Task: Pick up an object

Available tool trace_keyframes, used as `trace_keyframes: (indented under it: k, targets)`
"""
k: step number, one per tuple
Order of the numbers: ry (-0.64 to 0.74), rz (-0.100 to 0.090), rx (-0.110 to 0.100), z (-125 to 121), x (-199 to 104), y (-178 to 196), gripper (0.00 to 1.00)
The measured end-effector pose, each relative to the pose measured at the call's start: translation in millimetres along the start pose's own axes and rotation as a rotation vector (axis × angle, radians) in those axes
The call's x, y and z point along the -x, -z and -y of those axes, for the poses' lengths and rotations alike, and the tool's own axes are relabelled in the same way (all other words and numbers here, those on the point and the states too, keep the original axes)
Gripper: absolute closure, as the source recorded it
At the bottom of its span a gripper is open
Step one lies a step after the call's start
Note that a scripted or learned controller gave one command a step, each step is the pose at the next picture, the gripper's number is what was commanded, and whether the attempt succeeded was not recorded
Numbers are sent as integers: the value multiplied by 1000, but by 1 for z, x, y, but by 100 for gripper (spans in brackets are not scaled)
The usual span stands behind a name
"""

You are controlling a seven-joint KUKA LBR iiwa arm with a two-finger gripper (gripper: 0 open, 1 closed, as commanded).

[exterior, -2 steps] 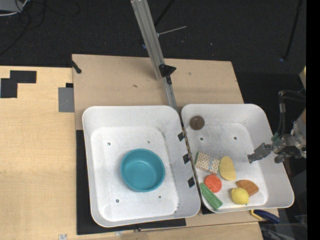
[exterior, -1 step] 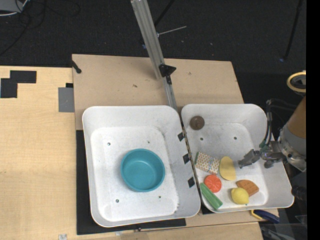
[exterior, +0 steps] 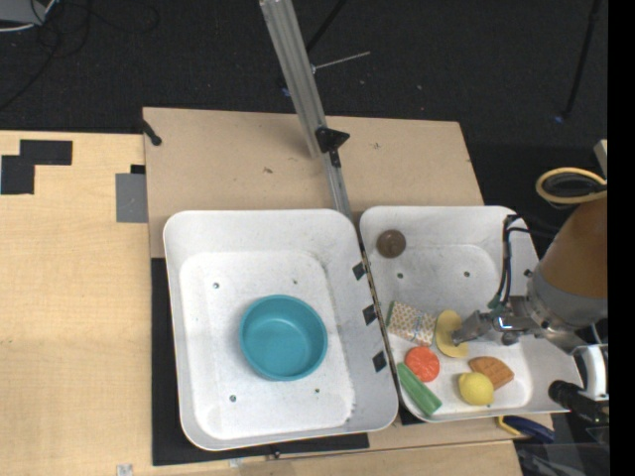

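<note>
Two shallow white bins are seen side by side on a pale wooden bench (exterior: 238,162). The left bin (exterior: 198,256) is the larger in view, and a teal bowl (exterior: 284,337) is set upright on its floor, slightly near of the middle and well apart from every wall. The right bin (exterior: 437,231) is reached into by the grey arm (exterior: 573,266) from the right, with its orange band seen above the wrist. The gripper (exterior: 466,333) is lowered over the near half of the right bin, its tip just beside or touching a pale yellow piece (exterior: 448,327); whether that piece is gripped cannot be told, and the state of the jaws cannot be told from this view. The other objects are clustered in the near part of the same bin: a patterned beige block (exterior: 409,320) is placed to the left of the yellow piece, a red-orange round fruit (exterior: 423,364) lies near of it, and a green elongated vegetable (exterior: 420,391) lies along the near-left wall. A brown bread-like piece (exterior: 492,370) and a yellow lemon (exterior: 476,390) are found just beside each other at the near right. A small brown round object (exterior: 391,243) rests alone in the far-left corner of that bin.
</note>
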State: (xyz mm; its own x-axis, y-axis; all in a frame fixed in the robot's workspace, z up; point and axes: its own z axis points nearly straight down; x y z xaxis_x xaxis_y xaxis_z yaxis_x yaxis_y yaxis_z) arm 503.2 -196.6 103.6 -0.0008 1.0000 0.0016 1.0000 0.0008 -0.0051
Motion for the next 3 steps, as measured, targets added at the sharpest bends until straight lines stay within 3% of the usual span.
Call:
trace_keyframes:
  k: [1, 2, 3]
  targets:
    - [0, 2, 7, -1, 0, -12, 0]
    - [-1, 3, 7, -1, 1, -1, 100]
    - [-1, 3, 9, 5, 4, 58, 100]
